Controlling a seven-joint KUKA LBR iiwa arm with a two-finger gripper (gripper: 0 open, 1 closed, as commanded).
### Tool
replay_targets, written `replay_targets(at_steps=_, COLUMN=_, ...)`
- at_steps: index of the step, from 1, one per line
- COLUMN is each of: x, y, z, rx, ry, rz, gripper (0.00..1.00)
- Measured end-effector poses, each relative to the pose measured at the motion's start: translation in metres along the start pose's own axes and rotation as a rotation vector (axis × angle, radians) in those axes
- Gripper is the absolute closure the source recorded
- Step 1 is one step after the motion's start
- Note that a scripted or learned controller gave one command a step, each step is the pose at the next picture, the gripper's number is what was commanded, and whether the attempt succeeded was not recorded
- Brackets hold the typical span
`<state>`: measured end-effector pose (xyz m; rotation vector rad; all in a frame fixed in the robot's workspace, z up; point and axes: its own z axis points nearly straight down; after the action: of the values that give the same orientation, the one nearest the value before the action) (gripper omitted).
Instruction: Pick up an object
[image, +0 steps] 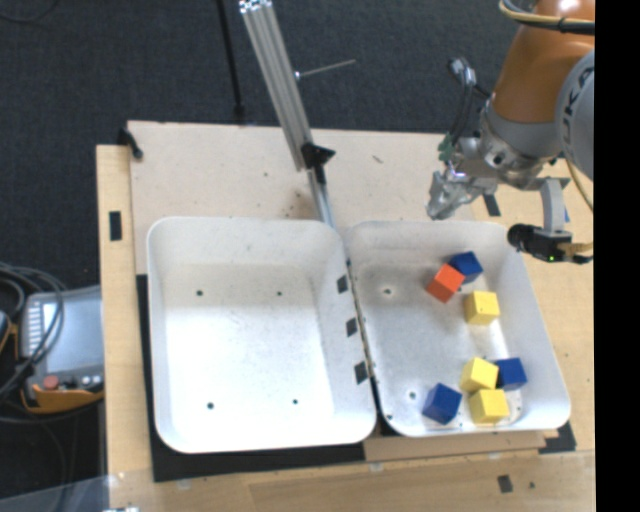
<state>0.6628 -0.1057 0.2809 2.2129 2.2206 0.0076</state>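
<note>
The right bin (400, 330) holds several small cubes. An orange cube (446, 283) touches a blue cube (465, 265) near the bin's far side, with a yellow cube (481, 306) just below them. Near the front lie a blue cube (441, 402), two yellow cubes (479, 374) (490, 405) and another blue cube (510, 372). My gripper (445, 203) hangs above the right bin's far rim, up and left of the orange cube, with nothing seen in it.
The left bin (250, 330) sits beside the right one. A slanted metal rail (285, 95) rises from between the bins at the back. Cables and a grey device (55, 345) lie off the bench's left edge.
</note>
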Motion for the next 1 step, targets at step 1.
replay_targets(at_steps=1, x=0.0496, y=-0.0244, z=0.0161, rx=0.009, ry=0.001, rz=-0.002, gripper=1.00)
